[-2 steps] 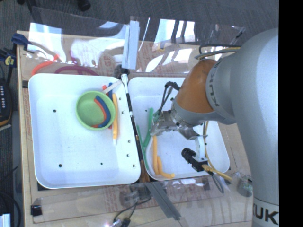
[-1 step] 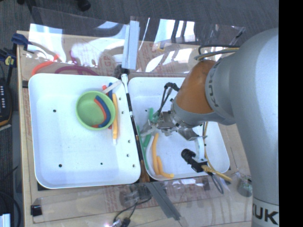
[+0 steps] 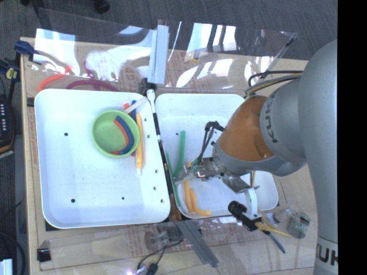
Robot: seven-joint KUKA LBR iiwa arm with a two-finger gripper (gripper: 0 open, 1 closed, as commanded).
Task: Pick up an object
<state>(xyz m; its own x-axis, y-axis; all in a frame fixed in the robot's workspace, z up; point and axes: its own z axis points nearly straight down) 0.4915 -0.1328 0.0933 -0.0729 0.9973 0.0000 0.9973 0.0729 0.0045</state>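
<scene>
Partly readable white lettering on the grey arm [image 3: 298, 125]: "KU" on the wrist housing just right of the orange band [image 3: 246, 133], and "KU" again low at the right edge; rest of both words cut off or turned away. No other legible writing.

Pincer [image 3: 192, 171] low in the right bin [image 3: 195, 105], near the bin's left wall, reaching in from the right. Finger spread impossible to tell from this angle, and nothing plainly seen clamped between them.

Just left of the pincer, a green stick [image 3: 182, 150]: slim, straight, plain green, lying nearly upright in the picture, lower end close beside the pincer tip; touching or merely adjacent, unclear. Just below the pincer, orange pieces [image 3: 192, 202]: short, rounded, yellow-orange, lying together on the bin floor toward the near wall.

In the left bin [image 3: 69, 176], well apart from the pincer: green bowl [image 3: 114, 133] with blue and red shapes inside, and a yellow pencil-like stick [image 3: 139, 145] along its right side.

Both bins side by side on the counter [image 3: 92, 245].
</scene>
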